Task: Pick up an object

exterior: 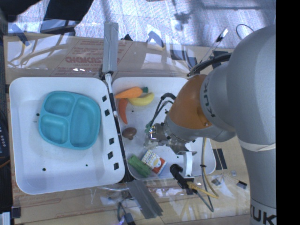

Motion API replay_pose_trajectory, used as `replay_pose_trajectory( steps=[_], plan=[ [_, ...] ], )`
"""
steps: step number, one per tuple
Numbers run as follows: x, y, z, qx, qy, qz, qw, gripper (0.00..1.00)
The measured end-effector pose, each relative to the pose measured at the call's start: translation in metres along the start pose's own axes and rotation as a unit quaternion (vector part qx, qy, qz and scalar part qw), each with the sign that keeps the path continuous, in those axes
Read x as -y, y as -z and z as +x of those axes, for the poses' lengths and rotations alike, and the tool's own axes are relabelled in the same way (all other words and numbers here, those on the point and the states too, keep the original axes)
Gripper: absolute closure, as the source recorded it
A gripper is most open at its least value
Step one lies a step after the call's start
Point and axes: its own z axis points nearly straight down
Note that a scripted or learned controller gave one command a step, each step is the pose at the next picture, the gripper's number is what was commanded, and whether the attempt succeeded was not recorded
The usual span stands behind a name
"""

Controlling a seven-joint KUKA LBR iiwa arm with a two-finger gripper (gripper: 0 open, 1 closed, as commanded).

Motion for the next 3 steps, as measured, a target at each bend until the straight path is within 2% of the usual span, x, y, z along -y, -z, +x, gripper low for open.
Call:
replay_pose_trajectory(
  steps=[1,2,3],
  plan=[
    [0.016,-0.013,-0.003,-0.001,0.077,-0.001,0.9971,0.0],
    [-0.052,0.026,-0.012,0.0,0.179,-0.002,0.9839,0.0],
    [-0.106,-0.009,0.011,0.0,0.277,-0.002,0.9608,0.0]
  ],
)
